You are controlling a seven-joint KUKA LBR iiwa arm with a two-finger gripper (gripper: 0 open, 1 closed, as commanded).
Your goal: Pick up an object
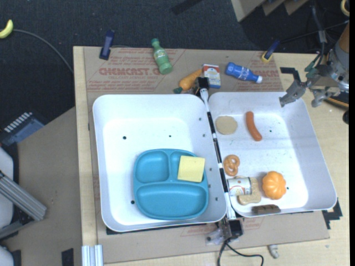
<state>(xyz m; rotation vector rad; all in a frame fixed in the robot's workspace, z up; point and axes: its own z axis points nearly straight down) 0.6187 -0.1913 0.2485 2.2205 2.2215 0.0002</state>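
Sausage: red-brown, lying flat, far part of the right bin.
Round cracker: beige, flat, just left of the sausage.
Pretzel: near the divider.
Can: on its side.
Orange pumpkin: beside the can.

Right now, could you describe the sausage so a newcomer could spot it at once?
Look in the right-hand white bin. In its upper half lies the sausage, just right of the round tan cookie. It is the one slim, reddish stick there.
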